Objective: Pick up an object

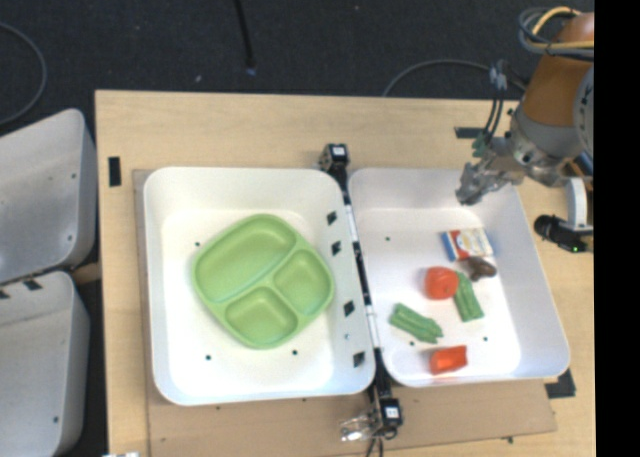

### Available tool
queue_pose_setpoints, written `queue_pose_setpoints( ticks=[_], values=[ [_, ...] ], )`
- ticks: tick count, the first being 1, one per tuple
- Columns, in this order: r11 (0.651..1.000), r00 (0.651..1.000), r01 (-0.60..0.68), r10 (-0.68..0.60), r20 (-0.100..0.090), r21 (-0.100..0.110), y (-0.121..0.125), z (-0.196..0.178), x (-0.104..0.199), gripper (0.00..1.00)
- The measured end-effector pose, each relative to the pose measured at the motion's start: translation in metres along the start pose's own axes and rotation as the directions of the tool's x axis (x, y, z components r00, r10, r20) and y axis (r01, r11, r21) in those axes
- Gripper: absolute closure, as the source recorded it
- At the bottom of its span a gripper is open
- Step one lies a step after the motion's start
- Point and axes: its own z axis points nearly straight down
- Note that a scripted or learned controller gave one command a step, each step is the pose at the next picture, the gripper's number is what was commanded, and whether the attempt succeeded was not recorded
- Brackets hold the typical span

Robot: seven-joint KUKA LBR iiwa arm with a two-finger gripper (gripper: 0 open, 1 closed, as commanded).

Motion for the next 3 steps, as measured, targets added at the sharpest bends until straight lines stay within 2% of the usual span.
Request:
queue_pose_setpoints(
  ticks=[1, 3],
  values=[
    [1.000, 1.000, 0.005, -0.005, 0.000, -0.001, 0.001, -0.055, -0.002, 1.00],
    [1.000, 1.000, 0.012, -0.012, -0.003, 0.006, -0.046, -0.069, 0.086, 1.00]
  ],
)
